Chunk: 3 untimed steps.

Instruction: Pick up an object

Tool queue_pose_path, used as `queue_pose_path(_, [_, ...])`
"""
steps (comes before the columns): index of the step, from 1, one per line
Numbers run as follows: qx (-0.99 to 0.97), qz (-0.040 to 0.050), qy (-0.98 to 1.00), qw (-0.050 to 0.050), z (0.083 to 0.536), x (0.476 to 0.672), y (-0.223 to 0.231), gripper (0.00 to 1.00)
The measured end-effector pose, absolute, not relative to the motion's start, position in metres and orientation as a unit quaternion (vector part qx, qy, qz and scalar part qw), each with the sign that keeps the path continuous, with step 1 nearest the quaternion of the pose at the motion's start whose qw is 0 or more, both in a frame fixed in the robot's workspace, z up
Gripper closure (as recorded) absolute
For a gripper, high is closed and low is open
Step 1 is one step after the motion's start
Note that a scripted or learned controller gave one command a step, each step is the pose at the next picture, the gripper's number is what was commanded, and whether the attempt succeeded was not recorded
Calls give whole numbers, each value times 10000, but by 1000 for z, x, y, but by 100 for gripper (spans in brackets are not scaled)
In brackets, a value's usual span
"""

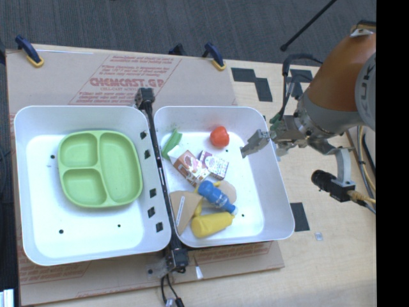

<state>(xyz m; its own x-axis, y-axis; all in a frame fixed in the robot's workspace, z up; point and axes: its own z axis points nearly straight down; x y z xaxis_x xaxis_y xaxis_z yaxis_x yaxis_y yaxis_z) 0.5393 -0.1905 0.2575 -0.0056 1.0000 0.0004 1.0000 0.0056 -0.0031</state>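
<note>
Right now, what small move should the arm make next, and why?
Probably move the gripper left and down toward the red ball. It hovers over the right bin's right side holding nothing, and the ball lies apart from the pile.

Cardboard sheet (121, 82) under the bins reads "CHEMCAST GP" in red

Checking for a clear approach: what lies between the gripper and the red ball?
In the camera view, only bare white floor of the right bin separates the gripper from the red ball; nothing stands between them.
</note>
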Motion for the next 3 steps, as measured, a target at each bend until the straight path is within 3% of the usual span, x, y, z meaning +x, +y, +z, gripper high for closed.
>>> queue_pose_path(1, [-7051, 4, -7091, 9, 99, 522, -211, 0])
queue_pose_path(2, [-7029, 6, -7113, 12, 109, 523, -211, 100])
queue_pose_path(3, [-7050, -1, -7092, -16, 269, 558, -211, 100])
